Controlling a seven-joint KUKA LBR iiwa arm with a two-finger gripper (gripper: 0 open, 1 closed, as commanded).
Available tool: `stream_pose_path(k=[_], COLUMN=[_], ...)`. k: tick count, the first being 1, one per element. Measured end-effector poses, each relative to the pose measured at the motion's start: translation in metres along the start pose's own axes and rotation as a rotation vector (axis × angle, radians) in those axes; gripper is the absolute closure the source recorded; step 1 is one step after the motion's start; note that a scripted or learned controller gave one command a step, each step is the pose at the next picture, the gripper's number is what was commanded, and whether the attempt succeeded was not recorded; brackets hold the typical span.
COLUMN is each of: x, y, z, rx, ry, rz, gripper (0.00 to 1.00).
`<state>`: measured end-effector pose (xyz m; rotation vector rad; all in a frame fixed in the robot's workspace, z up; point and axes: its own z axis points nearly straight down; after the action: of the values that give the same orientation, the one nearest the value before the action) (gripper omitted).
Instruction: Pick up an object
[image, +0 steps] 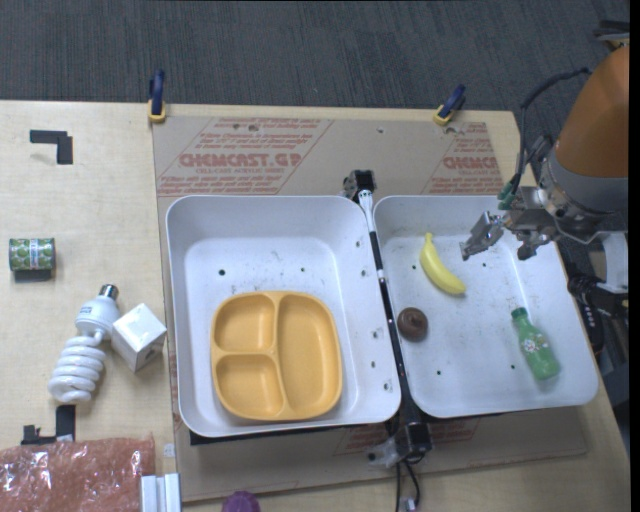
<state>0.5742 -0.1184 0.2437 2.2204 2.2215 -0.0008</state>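
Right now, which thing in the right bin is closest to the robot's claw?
The yellow banana. It lies just left of the gripper; the brown donut and green bottle sit farther down.

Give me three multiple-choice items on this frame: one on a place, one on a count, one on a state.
1. Where does the yellow tray lie?
A. in the left bin
B. in the right bin
C. on the bench outside the bins

2. How many things lie in the right bin?
A. one
B. three
C. five

3. How does the green bottle rest?
A. upright on its base
B. on its side
C. hanging from the gripper

Answers:
1. A: the tray sits on the floor of the left bin.
2. B: a banana, a brown ball and the bottle lie there.
3. B: the bottle lies flat on the bin floor, apart from the gripper, which is over the bin's far part.
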Motion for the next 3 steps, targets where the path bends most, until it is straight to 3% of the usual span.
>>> stream_pose_path(k=[1,2,3], x=[-0.017,-0.018,-0.062], y=[-0.062,-0.061,-0.018], z=[0.151,0.141,0.151], rx=[0.000,-0.002,-0.002], ry=[0.001,0.000,0.000], rz=[0.002,0.004,0.002], gripper=[0.00,1.00,1.00])
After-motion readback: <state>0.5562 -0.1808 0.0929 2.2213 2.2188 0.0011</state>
